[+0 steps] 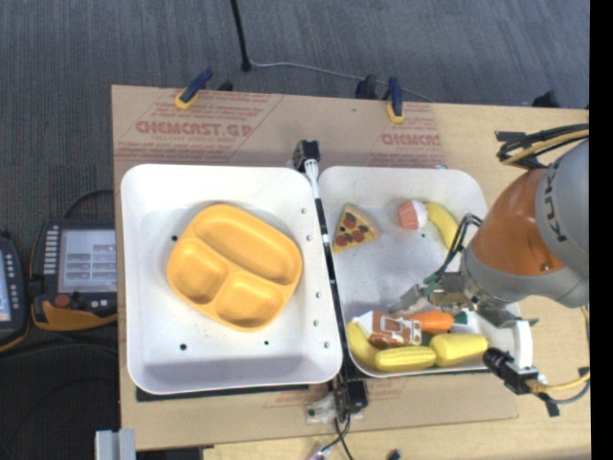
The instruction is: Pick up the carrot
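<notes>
Two bins are sitting side by side on a bench (192, 123), the left bin (144, 257) holding a divided plate (235, 266), the right bin (383, 266) holding a pizza slice (352, 228) behind a carrot (437, 322).

Arm (536, 242): rounded grey casing, broad orange band above wrist; black and yellow cables along its outer side.

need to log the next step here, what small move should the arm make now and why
Probably a short descent with the fingers straddling the carrot. The gripper hangs right at the carrot in the right bin, but nothing shows between its fingers. A yellow piece and a packet-like toy crowd the carrot, so the drop should be careful.
</notes>
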`<action>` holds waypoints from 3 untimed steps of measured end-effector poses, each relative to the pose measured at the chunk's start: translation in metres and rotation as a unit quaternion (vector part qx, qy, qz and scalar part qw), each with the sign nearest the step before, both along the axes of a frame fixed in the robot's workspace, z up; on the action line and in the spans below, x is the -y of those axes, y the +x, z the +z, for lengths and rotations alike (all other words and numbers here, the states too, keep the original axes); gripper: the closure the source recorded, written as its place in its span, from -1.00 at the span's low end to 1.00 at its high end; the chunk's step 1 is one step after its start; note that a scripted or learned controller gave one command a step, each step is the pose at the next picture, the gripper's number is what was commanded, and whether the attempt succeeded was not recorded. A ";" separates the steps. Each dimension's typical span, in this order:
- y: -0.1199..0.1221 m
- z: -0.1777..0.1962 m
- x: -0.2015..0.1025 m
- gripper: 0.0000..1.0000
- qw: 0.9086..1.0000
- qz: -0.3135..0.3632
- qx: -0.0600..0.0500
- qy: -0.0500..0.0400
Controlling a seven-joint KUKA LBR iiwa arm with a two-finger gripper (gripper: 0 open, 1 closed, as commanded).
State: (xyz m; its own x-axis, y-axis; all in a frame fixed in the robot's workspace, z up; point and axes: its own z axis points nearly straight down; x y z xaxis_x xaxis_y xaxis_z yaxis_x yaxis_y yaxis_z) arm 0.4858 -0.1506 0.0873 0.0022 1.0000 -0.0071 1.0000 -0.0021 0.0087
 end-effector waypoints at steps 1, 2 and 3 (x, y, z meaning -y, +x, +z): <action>0.000 0.000 0.008 -1.00 1.000 0.002 -0.002 0.004; 0.000 0.000 0.000 -1.00 1.000 0.000 0.000 0.000; 0.000 0.000 0.009 -1.00 1.000 0.002 -0.002 0.004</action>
